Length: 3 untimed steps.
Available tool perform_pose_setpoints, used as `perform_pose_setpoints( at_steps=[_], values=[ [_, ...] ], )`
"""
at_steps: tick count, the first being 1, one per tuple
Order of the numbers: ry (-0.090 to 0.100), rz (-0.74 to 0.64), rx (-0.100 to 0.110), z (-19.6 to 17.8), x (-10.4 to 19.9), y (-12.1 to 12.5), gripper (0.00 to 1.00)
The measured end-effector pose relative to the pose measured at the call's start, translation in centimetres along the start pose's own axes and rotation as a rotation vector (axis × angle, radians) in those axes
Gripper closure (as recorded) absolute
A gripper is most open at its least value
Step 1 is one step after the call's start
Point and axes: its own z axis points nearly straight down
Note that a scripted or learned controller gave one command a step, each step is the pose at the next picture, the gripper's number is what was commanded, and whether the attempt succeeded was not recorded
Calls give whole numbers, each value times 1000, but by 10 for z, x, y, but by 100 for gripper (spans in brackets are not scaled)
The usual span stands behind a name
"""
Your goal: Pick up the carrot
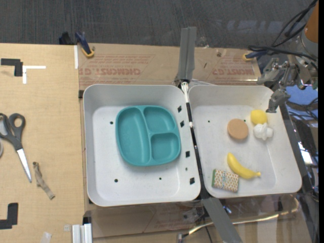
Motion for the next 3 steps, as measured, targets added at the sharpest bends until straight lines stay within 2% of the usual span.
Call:
perform_pose_setpoints(
  at_steps=[1, 2, 3],
  values=[
    [2, -83, -1, 123, 49, 39, 0],
    [0, -86, -1, 187, 101, 67, 0],
    [-2, 306, 0, 187, 2, 3, 0]
  ],
)
